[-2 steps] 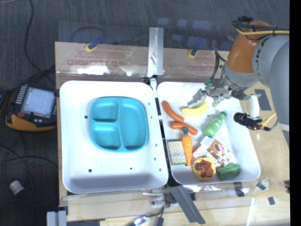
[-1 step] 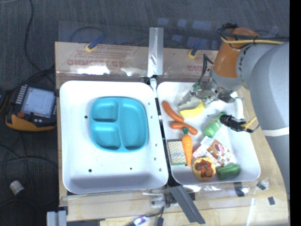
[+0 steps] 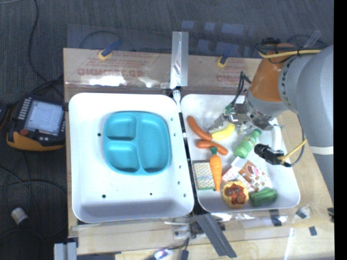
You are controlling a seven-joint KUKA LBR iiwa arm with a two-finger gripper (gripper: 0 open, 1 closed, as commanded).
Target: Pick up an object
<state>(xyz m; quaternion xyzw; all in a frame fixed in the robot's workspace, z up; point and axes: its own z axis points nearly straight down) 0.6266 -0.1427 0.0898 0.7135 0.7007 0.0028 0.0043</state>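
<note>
The right bin [image 3: 287, 194] holds several toy foods. A yellow banana [image 3: 223, 134] lies near its middle top, with a red sausage [image 3: 196, 127] and a smaller orange one [image 3: 209, 144] to its left. A green bottle [image 3: 245, 145] lies to the banana's right. A carrot [image 3: 216, 170] points down the bin's middle. My gripper [image 3: 232, 119] hangs low over the bin's upper part, just above and right of the banana. I see nothing clearly between its fingers.
The left bin [image 3: 87, 199] holds a blue divided plate [image 3: 136, 142]. In the right bin's lower half lie a checked packet [image 3: 203, 175], a pink-and-white packet [image 3: 247, 174], a round pizza piece [image 3: 234, 193] and a green pepper [image 3: 263, 196]. A black cable fitting [image 3: 268, 153] hangs by the arm.
</note>
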